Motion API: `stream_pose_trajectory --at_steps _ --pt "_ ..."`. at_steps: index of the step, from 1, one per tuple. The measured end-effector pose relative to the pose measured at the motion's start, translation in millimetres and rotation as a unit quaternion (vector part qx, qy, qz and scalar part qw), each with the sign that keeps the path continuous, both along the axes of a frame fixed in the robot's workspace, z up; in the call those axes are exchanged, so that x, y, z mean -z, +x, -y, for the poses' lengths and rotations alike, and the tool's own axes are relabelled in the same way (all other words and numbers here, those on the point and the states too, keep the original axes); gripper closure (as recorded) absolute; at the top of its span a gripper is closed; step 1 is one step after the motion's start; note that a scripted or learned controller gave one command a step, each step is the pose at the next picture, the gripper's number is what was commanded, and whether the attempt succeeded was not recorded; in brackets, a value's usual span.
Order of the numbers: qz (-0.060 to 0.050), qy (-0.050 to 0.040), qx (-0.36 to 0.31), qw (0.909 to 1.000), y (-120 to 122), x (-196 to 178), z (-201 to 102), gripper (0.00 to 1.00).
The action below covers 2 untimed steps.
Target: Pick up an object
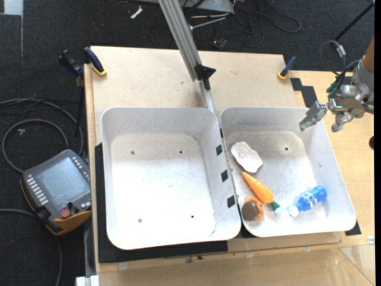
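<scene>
Two shallow white bins are seen side by side on a wooden bench point(149, 76). The left bin point(119, 130) is bare white w/ a few small dark holes. In the right bin point(333, 177), four objs are grouped toward the lower left: a white lumpy obj point(246, 156) near the divider; just below it an orange toy carrot point(258, 189), laid diagonally w/ its green end pointing lower right; a small brown roundish obj point(252, 210) touching or nearly touching the carrot's lower side, at the bin's bottom-left corner; and a blue plastic bottle point(308, 199) w/ a white cap, lying on its side further right, apart from the carrot. The gripper point(326, 117) is seen at the upper right corner of the right bin, over its rim, well apart from all four objs. Its two fingers are spread, w/ nothing between them. A metal pole point(178, 31) is mounted at the bench's far edge, above the divider. A teach pendant point(56, 186) lies on the dark floor left of the bench.
</scene>
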State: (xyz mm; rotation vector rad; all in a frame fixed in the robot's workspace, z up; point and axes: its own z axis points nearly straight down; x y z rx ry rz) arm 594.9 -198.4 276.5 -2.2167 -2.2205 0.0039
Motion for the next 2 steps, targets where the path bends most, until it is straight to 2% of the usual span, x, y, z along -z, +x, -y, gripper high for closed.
stream_pose_trajectory --at_steps 1,2 --pt "0.002 -0.0006 -0.001 1.0 1 -3 0 0.0" --pt "0.0 -0.0003 0.001 1.0 -6 43 3 0.0"
